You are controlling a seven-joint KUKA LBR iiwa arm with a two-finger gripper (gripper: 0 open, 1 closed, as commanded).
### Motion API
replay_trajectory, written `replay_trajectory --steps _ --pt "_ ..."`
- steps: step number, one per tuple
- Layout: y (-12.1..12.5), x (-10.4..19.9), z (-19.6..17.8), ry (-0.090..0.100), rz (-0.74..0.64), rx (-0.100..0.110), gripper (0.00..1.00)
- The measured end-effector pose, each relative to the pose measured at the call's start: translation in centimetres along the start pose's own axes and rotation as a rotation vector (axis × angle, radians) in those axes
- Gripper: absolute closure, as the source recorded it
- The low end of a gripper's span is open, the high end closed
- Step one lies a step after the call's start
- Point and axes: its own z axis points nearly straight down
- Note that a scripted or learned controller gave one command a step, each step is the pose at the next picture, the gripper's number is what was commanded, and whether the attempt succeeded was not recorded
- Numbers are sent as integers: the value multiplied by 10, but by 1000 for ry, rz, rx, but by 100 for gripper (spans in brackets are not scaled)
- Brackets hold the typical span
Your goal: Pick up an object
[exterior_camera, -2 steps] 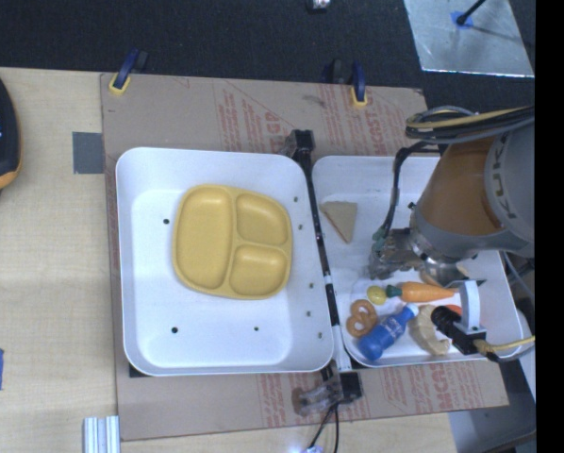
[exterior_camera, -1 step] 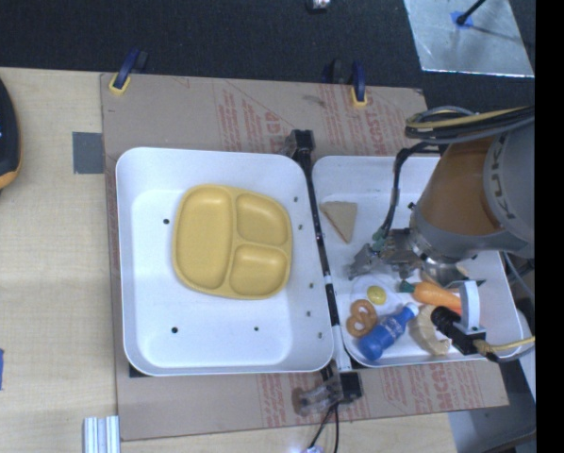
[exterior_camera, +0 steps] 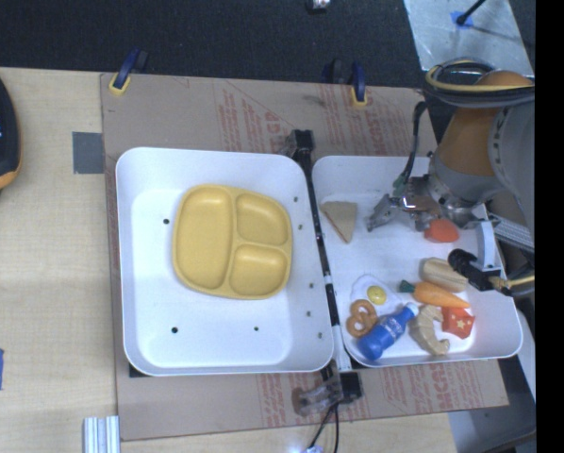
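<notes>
As seen from above, spans the whole view: tan bench with a brown board under two white bins.

Fills the nine o'clock half of the board: left bin, with a yellow divided plate lying flat in its middle.

Lies just beside it at three o'clock, rims nearly touching: right bin, slightly smaller, with all the loose pieces in it.

Reaches in from three o'clock over that bin's far corner: grey arm with its orange band.

Hangs at the arm's nine o'clock end, over the bin's twelve o'clock half: gripper, spread apart and holding nothing.

Rests just at nine o'clock of the gripper, apart from it: tan wedge. Sits just at three o'clock of the gripper: small red piece.

Crowd the bin's six o'clock half, well apart from the gripper:
- blue bottle, tilted, near the six o'clock rim
- carrot, at two o'clock of the bottle
- pale roll, just at twelve o'clock of the carrot
- pretzel, touching the bottle's nine o'clock side
- red block, at five o'clock of the carrot
</notes>
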Motion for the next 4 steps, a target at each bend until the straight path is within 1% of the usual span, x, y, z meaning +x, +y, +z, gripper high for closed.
replay_trajectory --steps 1,2,3,4 --pt "-104 -66 -40 1 11 11 0" --pt "-57 -57 3 3 -2 6 0" --pt "0 -21 0 5 -5 2 0" --pt "-76 -15 -28 5 2 12 0"
